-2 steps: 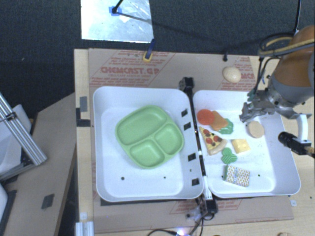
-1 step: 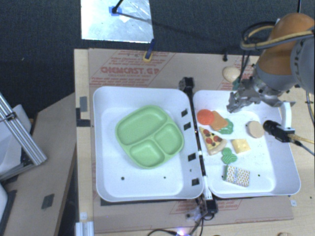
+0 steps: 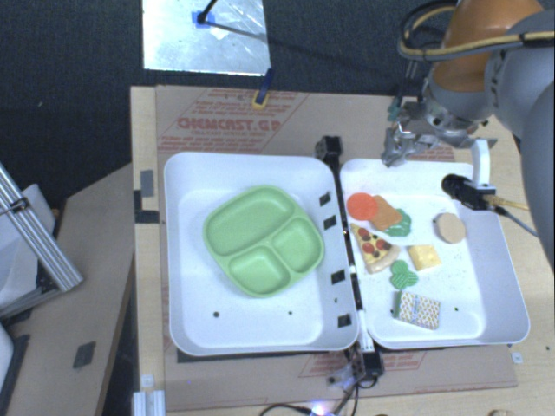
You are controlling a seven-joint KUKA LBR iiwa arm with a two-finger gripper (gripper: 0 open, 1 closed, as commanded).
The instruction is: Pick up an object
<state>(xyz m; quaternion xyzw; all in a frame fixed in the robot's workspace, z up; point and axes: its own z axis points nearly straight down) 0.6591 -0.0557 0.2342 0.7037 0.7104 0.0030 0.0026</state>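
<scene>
End effector (image 3: 401, 150) above bin's (image 3: 494, 258) toy food (image 3: 392, 217)

Bright, even light falls from above on my tabletop (image 3: 104, 232). The two white bins (image 3: 186, 232) are close to washed out, their rims nearly blending with the floors. Shadows are soft and short; a faint one lies under the green tray (image 3: 260, 237). The foil sheet (image 3: 204, 24) at the top throws patchy glare. The dark cloth behind it is grainy. My arm (image 3: 486, 42) looks slightly soft at its edges. The whole picture is low in detail, and the small items blur a little.
</scene>
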